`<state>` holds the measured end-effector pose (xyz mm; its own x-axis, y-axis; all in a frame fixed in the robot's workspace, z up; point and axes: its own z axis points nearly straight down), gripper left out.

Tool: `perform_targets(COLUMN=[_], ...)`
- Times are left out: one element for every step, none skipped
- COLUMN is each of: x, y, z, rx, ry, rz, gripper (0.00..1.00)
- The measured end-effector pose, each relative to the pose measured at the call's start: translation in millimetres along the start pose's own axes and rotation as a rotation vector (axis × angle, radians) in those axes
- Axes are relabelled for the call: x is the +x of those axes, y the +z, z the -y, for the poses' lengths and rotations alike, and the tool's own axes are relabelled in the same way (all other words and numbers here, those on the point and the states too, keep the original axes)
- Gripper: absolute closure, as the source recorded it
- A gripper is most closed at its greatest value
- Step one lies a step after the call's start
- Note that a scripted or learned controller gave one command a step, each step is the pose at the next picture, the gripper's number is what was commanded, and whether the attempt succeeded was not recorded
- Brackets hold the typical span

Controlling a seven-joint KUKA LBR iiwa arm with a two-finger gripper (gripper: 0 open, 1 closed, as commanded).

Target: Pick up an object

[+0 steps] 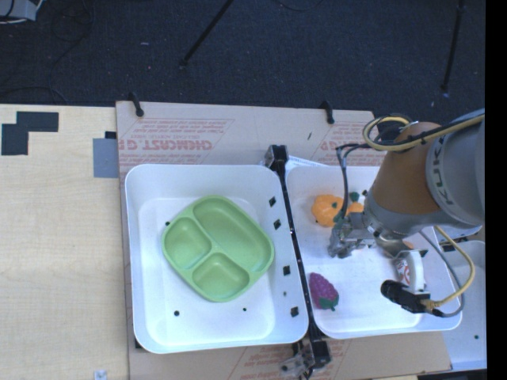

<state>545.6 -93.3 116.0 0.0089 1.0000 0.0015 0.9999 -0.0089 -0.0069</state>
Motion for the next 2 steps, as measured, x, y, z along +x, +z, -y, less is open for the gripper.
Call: perform_targets(x=[1,7], y=[-43,-87], z=[4,3], rx=[-0.008,-0.008], ry=[-0.003,-0.009], rz=[0.001,0.001], gripper=[1.00,1.00])
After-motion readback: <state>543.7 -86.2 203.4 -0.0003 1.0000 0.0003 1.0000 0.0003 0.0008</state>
